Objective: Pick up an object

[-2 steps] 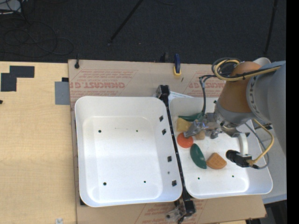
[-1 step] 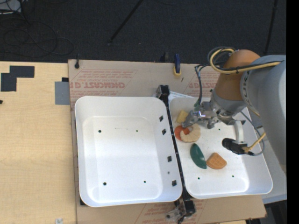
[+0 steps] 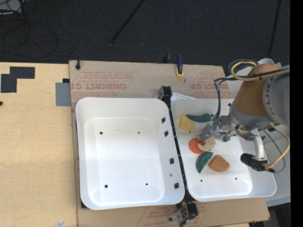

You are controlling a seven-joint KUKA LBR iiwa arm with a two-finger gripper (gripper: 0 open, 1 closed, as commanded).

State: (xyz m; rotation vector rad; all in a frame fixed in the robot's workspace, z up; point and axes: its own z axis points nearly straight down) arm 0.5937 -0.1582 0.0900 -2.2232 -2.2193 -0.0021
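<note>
My fingers (image 3: 207, 137) hang over the red piece (image 3: 194, 145) and pale chunk (image 3: 207, 145); can't tell if they're parted. Both look like light, stiff, slick plastic, so I'd pinch across the chunk's middle, directly below.

Lighting even and fairly bright, from overhead. The left bin (image 3: 124, 150) reads near blown-out white, w/ soft gradient shading along its walls and no hard glare. Floor (image 3: 142, 22) beyond the desk (image 3: 33, 145) is dark, cables barely visible. Faint short shadows under the toys by the fingers (image 3: 206, 135). Overall pic soft, low-res; small detail around the fingers smeared.
</note>
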